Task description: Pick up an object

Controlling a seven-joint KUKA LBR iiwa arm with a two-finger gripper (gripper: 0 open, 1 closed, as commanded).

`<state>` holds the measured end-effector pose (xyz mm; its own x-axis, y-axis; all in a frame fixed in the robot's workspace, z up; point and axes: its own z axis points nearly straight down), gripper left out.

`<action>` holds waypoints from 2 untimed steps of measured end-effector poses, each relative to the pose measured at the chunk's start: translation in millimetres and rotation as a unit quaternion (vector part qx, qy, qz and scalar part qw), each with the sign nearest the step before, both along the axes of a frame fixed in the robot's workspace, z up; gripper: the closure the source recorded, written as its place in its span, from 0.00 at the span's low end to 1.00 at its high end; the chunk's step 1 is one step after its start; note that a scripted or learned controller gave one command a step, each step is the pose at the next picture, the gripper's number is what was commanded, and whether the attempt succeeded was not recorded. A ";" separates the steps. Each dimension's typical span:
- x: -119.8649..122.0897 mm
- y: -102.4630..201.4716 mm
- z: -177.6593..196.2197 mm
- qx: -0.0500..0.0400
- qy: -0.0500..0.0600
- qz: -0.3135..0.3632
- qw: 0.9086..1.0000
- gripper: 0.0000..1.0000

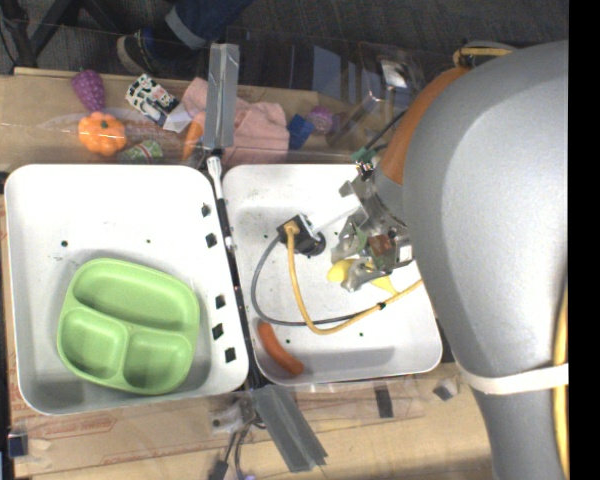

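Observation:
My gripper point(363, 256) hangs low over the right white bin point(280, 190), near its right side, under the large grey arm. A small yellow object point(338, 272) lies right at the gripper's tip, partly hidden by it; whether it sits between the fingers I cannot tell. An orange-red sausage-shaped toy point(278, 348) lies near the front left corner of the same bin, well apart from the gripper.
The left bin point(40, 198) holds a green divided plate point(130, 325). On the bench behind the bins lie an orange pumpkin toy point(102, 133), a purple toy point(88, 89), a pink cloth point(250, 128) and other small items. The grey arm covers the right bin's right edge.

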<state>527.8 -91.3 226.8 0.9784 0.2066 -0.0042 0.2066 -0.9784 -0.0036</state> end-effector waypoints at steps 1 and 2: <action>-52.9 -75.1 -112.4 0.001 0.001 0.097 0.995 1.00; -50.9 -4.6 -135.5 0.001 -0.001 0.074 0.997 1.00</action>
<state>476.9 -95.9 91.3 0.9374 0.3484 -0.0013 0.3484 -0.9374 -0.0041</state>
